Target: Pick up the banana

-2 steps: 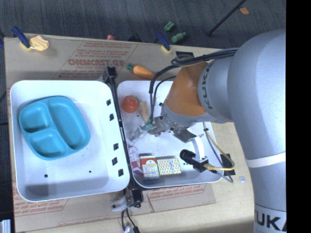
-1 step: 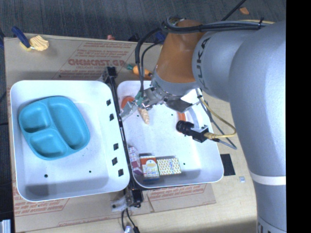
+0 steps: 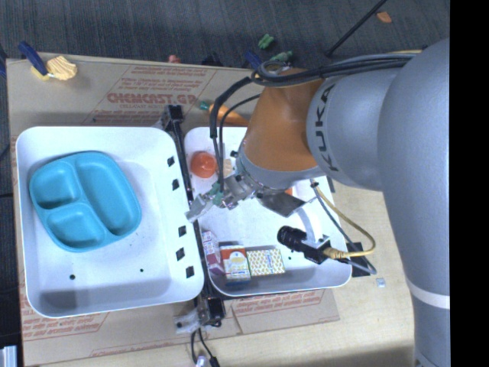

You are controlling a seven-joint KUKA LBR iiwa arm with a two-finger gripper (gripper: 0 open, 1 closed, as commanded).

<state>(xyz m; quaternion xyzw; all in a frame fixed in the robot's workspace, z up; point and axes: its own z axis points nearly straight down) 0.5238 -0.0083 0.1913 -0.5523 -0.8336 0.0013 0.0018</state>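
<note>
My gripper (image 3: 208,202) is low in the right bin (image 3: 336,275), close to its left wall and about midway along it. The grey arm with its orange band hangs over the middle and back of this bin and hides much of the floor there. An orange-red round fruit (image 3: 202,164) lies just behind the gripper, near the bin's far left corner. A red and yellow box (image 3: 246,262) lies flat by the near wall, in front of the gripper.
The left bin (image 3: 99,281) holds a blue divided plate (image 3: 82,198). A black divider with clips (image 3: 182,197) runs between the bins. An orange piece (image 3: 229,116) pokes out behind the right bin. A yellow object (image 3: 61,69) lies on the cardboard at the far left.
</note>
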